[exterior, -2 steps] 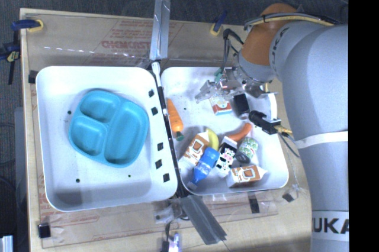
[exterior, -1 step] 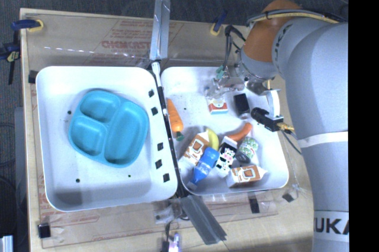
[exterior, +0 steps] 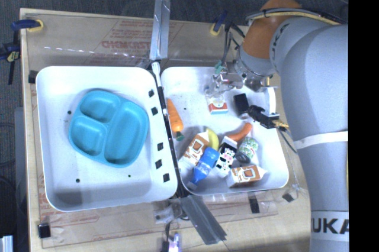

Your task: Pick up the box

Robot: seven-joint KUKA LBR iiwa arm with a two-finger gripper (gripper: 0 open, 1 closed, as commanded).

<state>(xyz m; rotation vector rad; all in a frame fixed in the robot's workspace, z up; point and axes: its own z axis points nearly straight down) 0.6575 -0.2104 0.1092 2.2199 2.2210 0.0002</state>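
Note:
My gripper [exterior: 216, 84] hangs over the far part of the right bin [exterior: 273, 153], reaching in from the right. Just in front of it a small red and white box [exterior: 218, 106] stands on the bin floor, touching or nearly touching the gripper's tip. Two brown and white cartons lie nearer the front, one [exterior: 192, 149] by the divider and one [exterior: 246, 174] at the front right corner.
The right bin also holds an orange carrot [exterior: 174, 116], a yellow banana [exterior: 212, 138], a blue bottle [exterior: 204, 165], a cow-patterned item [exterior: 225, 157], a green and white can [exterior: 249, 149] and an orange sausage [exterior: 240, 131]. A blue divided plate [exterior: 109, 126] lies in the left bin [exterior: 53, 186].

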